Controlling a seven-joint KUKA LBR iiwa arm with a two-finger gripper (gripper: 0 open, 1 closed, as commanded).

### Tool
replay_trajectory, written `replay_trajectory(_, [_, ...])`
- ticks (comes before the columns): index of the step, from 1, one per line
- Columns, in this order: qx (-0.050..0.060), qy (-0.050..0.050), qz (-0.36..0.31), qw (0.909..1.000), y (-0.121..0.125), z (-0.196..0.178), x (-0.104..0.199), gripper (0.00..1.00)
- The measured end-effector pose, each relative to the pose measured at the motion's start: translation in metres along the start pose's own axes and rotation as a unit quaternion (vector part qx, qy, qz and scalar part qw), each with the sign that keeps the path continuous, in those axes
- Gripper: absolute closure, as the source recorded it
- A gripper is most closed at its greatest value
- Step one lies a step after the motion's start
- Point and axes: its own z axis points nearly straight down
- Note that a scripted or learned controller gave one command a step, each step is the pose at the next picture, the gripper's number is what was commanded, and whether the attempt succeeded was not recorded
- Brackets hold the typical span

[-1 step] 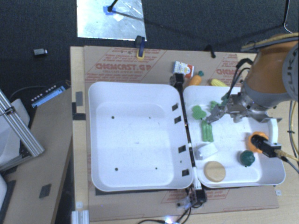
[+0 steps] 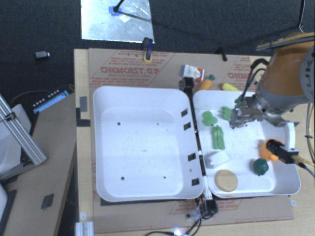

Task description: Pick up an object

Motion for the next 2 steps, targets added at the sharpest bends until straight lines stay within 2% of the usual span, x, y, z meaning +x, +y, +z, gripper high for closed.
replay_trajectory(1, [-0.009, -0.001, -0.001, 1.0, 0.018, -0.25, 0.045, 1.0])
replay_trajectory(2, [-0.001, -0.001, 0.001, 1.0, 0.034, -0.254, 0.038, 1.0])
